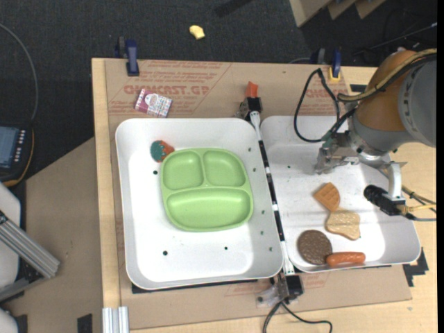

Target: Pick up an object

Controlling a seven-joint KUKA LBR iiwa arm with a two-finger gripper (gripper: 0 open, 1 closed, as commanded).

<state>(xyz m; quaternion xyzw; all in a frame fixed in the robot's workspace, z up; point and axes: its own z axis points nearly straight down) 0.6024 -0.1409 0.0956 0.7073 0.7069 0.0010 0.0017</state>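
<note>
Two shallow white plastic bins sit side by side on a brown cardboard-covered desk [187, 75], their smooth walls rounded at the corners. The left bin [139, 234] holds a glossy light-green divided plate [206, 189], moulded into three compartments: two small ones toward the back and one wide one toward the front. Just beside the plate's back-left corner lies a small round item in red and teal [161, 150]; what it is cannot be made out.

The right bin [291, 144] holds four toy food pieces toward its front half. A tan, roughly square piece with a crusty look [327, 195] lies near the middle. In front of it and to its right is a pale beige slice shaped like bread [345, 224]. A flat, dark brown disc like a burger patty [314, 245] lies by the front wall, and a smooth orange-red sausage [345, 259] lies touching its right side, along the bin's front rim.

The grey arm with its orange band [388, 89] reaches in from the right, and the gripper [338, 159] hangs over the back half of the right bin, behind the tan piece and apart from it. Whether its fingers are apart or together cannot be told.

A small pink-and-white packet [153, 103] lies on the cardboard behind the left bin.
</note>
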